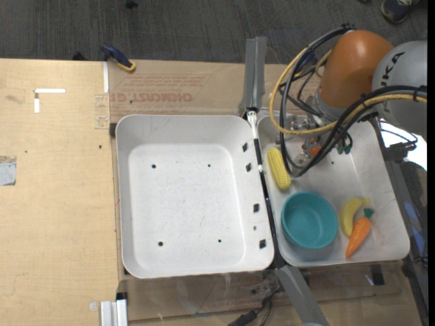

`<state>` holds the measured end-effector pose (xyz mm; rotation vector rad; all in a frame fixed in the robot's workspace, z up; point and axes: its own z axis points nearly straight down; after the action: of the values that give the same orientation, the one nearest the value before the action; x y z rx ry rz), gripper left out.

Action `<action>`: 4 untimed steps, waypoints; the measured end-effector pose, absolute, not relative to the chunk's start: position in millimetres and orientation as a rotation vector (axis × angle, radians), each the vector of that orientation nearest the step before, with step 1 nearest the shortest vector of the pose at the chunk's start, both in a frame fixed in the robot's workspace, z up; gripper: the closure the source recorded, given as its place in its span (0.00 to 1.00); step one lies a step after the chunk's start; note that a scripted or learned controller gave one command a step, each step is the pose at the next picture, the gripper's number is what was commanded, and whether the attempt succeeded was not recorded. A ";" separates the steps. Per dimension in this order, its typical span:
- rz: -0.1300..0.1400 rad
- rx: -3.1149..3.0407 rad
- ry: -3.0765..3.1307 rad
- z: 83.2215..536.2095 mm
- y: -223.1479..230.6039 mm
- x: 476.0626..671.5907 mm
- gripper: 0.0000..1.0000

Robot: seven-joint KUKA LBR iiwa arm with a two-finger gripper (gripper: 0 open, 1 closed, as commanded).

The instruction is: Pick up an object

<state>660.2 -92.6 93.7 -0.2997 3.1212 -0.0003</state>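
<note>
Jaw state cannot be told; gripper [309,145] hangs over right bin [391,253] beside corn [278,168], near bowl [310,220].

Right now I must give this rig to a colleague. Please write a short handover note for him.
Tool: low over the far end of the right bin, hidden under cables and wrist; nothing seen held.
Things, all in the right bin: corn cob by its left wall, teal bowl at the near side, banana and carrot touching, right of the bowl.
Done: no object lifted.
Left: grasp one object and raise it.
</note>
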 end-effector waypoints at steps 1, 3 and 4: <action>-0.003 0.239 3.128 93.5 -168.1 659.2 0.00; -0.001 0.786 3.039 92.5 -99.0 579.7 0.00; -0.002 0.852 3.021 207.4 -143.3 478.1 0.00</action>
<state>478.1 -143.3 207.4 0.8521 3.0213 -0.0019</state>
